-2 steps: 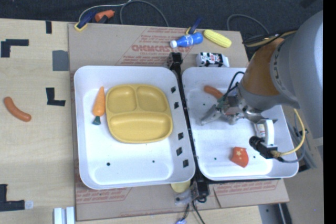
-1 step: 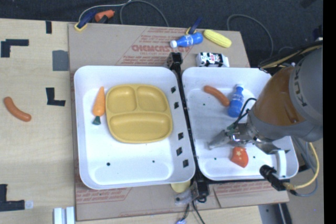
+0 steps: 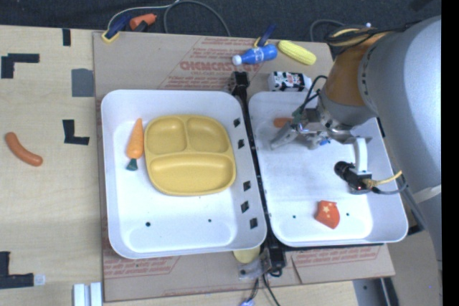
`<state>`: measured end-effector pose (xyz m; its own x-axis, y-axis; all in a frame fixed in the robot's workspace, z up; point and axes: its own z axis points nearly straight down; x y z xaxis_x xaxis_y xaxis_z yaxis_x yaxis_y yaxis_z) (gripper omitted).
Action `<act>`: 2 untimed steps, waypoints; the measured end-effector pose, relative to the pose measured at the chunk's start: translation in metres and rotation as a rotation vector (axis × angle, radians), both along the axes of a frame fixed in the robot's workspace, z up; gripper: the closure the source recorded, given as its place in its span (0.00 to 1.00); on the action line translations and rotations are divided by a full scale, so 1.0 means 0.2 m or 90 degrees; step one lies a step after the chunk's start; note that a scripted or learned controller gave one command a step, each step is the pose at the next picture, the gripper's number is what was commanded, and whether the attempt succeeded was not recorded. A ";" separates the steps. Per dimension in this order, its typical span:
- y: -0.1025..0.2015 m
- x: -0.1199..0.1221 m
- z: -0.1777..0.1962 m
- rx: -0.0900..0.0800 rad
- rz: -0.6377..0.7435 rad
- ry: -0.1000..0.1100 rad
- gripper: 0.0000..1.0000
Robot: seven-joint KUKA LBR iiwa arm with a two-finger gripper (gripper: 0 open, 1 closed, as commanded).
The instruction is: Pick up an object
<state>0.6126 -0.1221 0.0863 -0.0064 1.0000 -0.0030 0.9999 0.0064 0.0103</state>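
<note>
My gripper (image 3: 289,132) is low in the upper left part of the right bin (image 3: 308,183), with the grey arm and its orange band (image 3: 344,79) coming in from the right. A small orange piece (image 3: 281,122) lies right at the gripper's tip, partly hidden by it. Whether it is touched I cannot tell. A red wedge-shaped object (image 3: 327,213) rests near the front of the same bin, well apart from the gripper. In the left bin (image 3: 122,204) a yellow divided plate (image 3: 190,154) lies flat with an orange carrot (image 3: 135,140) beside its left edge.
Behind the bins lie a blue bottle (image 3: 256,56), a yellow corn-like toy (image 3: 296,52) and a black-and-white item (image 3: 287,81). A sausage toy (image 3: 23,149) sits on the bench far left. A black divider with clips (image 3: 247,154) runs between the bins.
</note>
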 end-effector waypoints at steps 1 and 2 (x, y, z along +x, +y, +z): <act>-0.04 0.29 0.00 0.001 -0.001 0.004 0.00; -0.09 0.24 0.00 0.001 -0.003 0.004 0.00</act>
